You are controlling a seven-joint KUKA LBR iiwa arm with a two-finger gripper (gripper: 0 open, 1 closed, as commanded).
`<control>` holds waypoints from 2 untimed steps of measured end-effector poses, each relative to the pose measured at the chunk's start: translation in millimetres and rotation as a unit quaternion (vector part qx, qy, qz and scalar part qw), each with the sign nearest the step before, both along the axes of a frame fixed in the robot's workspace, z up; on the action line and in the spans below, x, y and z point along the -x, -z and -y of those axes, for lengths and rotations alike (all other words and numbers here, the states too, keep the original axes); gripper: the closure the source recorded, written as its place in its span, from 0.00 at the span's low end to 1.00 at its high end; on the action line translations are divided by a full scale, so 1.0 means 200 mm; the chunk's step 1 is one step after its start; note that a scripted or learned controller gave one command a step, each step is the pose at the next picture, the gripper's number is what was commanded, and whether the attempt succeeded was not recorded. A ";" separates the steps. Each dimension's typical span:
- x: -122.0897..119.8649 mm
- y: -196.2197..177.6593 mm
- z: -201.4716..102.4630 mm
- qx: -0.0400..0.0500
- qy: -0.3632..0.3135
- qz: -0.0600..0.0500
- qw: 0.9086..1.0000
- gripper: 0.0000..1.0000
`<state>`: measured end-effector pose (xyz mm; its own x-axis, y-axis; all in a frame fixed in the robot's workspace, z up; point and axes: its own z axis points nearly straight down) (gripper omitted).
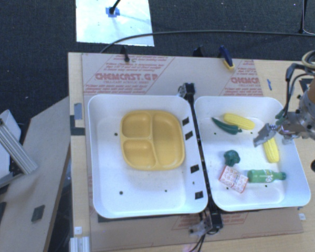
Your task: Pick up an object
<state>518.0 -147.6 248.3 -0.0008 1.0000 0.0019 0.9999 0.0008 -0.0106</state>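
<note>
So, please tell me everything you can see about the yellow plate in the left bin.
The yellow plate lies flat near the middle of the left bin, right side up. It looks like smooth plastic, roughly square with rounded corners. Raised ridges split it into three compartments: two smaller ones on the camera's left side and one longer one on the right. Nothing lies in them. Only the bin floor touches it.

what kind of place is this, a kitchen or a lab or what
Most likely a robotics lab, not a kitchen: a robot arm's gripper reaches over two white bins on a bench, the food, like the corn cob, looks like plastic toys, and cables trail across dark carpet.
</note>
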 end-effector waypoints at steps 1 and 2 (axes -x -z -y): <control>-0.01 -0.03 0.00 0.001 -0.002 0.006 1.000 0.00; 0.00 0.18 0.00 0.001 -0.001 0.005 1.000 0.00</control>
